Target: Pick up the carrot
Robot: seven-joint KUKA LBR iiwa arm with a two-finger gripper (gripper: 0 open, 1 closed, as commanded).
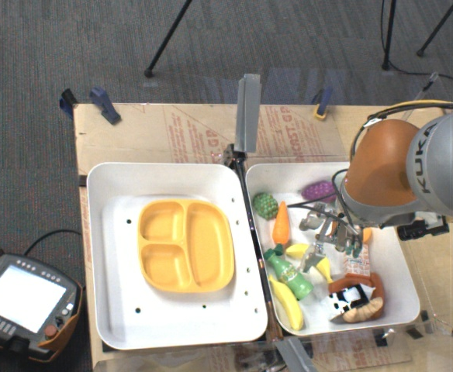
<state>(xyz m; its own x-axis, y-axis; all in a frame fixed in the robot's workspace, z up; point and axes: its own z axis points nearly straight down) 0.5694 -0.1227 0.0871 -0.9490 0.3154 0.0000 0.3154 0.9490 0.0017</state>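
Note:
The orange carrot (281, 223) lies in the right bin (405, 279), near its left wall and pointing away from me. My gripper (311, 242) hangs just to the right of the carrot, over the middle of that bin. It is open, with nothing between its fingers (309, 222). A small gap separates the carrot from the nearest finger.
Packed around the carrot are a green round fruit (265, 204), purple grapes (318, 190), a green bottle (289, 274), a banana (287, 304), yellow pieces (296, 250), a carton (357, 263) and a bread roll (360, 309). The left bin (110, 208) holds a yellow divided plate (186, 246).

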